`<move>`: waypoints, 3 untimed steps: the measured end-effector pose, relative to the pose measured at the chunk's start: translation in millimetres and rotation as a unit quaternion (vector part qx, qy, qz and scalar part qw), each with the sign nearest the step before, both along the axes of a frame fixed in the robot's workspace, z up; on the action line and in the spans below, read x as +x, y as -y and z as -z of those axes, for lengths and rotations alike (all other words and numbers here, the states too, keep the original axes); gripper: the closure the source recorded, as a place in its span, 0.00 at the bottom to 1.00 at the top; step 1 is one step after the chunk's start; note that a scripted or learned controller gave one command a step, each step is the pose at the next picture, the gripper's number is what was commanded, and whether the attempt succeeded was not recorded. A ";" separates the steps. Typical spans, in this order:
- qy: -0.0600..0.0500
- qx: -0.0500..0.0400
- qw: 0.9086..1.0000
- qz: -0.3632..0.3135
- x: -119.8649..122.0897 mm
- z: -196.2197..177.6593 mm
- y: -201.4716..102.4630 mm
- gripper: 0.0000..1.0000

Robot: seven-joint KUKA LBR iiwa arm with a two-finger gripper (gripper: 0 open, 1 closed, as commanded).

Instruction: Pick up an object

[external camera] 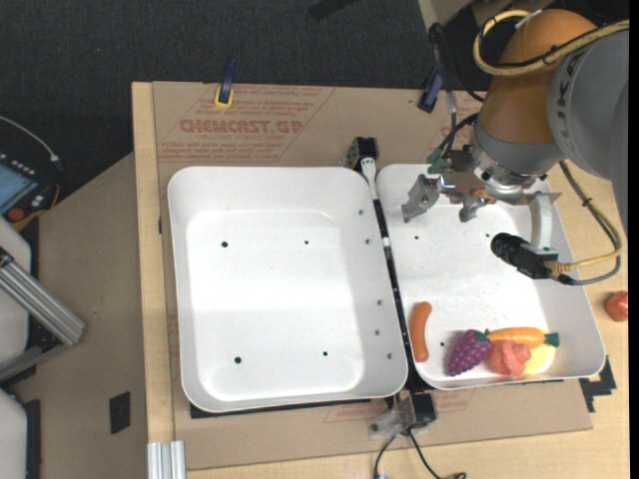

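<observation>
Camera view: the gripper point(445, 200) hangs over the far end of the right bin point(454, 267), fingers spread apart with nothing between them. The candidate objects lie at that bin's near end: a toy sausage point(420, 329), a bunch of purple toy grapes point(466, 352), a toy carrot point(521, 336) and a pink-and-yellow piece point(514, 359).

Risk: the last three touch one another. A descent onto that cluster could nudge neighbours or close on two items. The sausage, lying slightly apart, appears the safer target.

A brown cardboard sheet point(250, 118) printed with red lettering covers the counter point(130, 297), with dark carpeted floor point(150, 18) across the frame's top.
</observation>
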State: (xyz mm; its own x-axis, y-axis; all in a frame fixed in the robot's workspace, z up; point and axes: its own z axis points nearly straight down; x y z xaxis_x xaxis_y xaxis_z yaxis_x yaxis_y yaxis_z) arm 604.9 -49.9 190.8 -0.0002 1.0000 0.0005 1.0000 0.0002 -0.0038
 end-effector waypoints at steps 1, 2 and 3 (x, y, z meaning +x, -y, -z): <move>0.008 0.000 1.000 -0.002 -16.0 -105.9 -38.8 0.00; 0.004 0.000 1.000 -0.003 10.8 -92.2 -94.4 0.00; -0.004 0.000 1.000 -0.001 -4.3 -0.8 -118.9 0.00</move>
